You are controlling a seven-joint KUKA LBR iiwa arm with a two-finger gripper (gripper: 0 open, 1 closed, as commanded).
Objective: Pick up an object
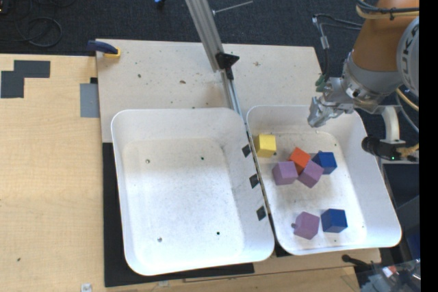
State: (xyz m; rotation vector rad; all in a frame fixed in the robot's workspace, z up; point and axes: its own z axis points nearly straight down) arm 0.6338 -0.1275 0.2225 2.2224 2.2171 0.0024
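My metal two-finger gripper (317,117) is hovering over right white plastic bin's (383,215) far edge, grip state unreadable | carrying nothing visible | orange cube (300,157) is sitting mid-bin, touching purple cube (310,174) | yellow cube (266,144) is lying near divider.

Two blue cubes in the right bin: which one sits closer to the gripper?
The upper blue cube, touching the purple cluster beside the orange cube. The other blue cube lies farther from the gripper.
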